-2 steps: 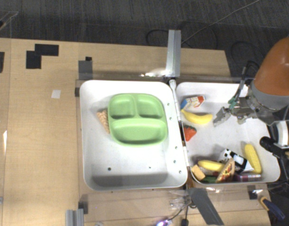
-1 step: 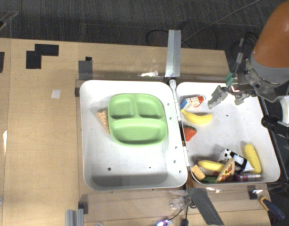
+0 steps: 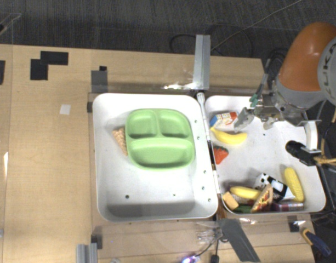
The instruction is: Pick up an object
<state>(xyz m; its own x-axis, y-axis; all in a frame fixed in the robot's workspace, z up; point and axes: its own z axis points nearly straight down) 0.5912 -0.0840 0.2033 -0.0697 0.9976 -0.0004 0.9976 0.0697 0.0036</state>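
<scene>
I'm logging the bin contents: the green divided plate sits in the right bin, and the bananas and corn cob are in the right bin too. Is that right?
Not quite. The camera view shows the green divided plate lying in the left bin, not the right one. The rest holds: both bananas and the corn cob are in the right bin.

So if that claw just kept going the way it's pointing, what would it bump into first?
Probably the banana: the gripper slants down-left toward it in the right bin. Depth is hard to judge from above.
</scene>
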